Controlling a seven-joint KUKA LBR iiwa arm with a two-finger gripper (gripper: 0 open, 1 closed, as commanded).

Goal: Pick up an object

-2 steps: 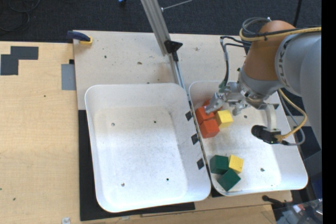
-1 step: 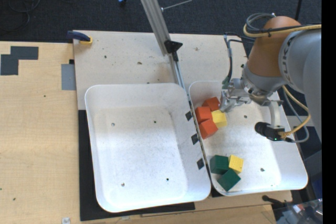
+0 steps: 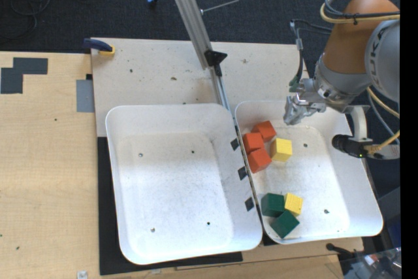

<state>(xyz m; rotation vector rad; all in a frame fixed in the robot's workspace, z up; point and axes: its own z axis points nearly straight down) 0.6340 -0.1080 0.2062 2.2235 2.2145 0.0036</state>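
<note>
The right bin (image 3: 346, 196) holds several small blocks. Three orange blocks (image 3: 257, 143) cluster against its left wall, with a yellow block (image 3: 282, 149) just to their right. Near the front lie two green blocks (image 3: 279, 213) and a second yellow block (image 3: 294, 203). My gripper (image 3: 295, 112) hangs over the bin's back edge, above and to the right of the orange cluster, apart from every block. Nothing shows between its fingers.
The left bin (image 3: 124, 140) sits beside the right one, with black clips along the shared wall. A slanted aluminium post (image 3: 192, 16) rises behind the bins. A small blue and yellow clamp (image 3: 99, 46) lies at the bench's back left corner.
</note>
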